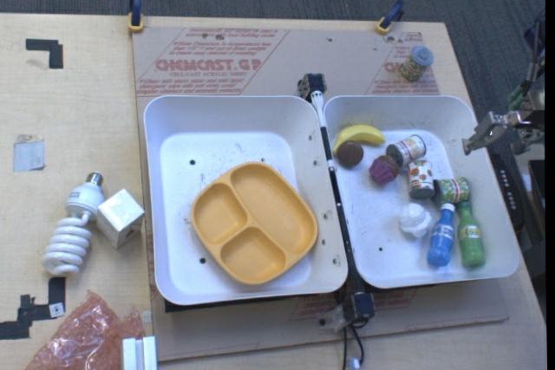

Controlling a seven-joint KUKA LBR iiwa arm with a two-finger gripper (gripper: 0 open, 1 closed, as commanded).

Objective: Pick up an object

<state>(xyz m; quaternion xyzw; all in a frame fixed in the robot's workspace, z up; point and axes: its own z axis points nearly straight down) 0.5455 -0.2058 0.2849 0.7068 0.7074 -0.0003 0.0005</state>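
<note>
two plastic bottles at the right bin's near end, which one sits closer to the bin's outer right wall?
The green plastic bottle. It lies on the outer side, next to the right wall, while the blue plastic bottle lies just inside it, toward the bin's middle.

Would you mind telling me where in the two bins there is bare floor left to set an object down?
In the right bin, the floor's near-left part is bare, bordered by the white crumpled item and blue bottle; its middle and right are crowded with cans, fruit and bottles. In the left bin, the yellow divided plate fills the middle, leaving a strip along the far wall and the left side.
</note>
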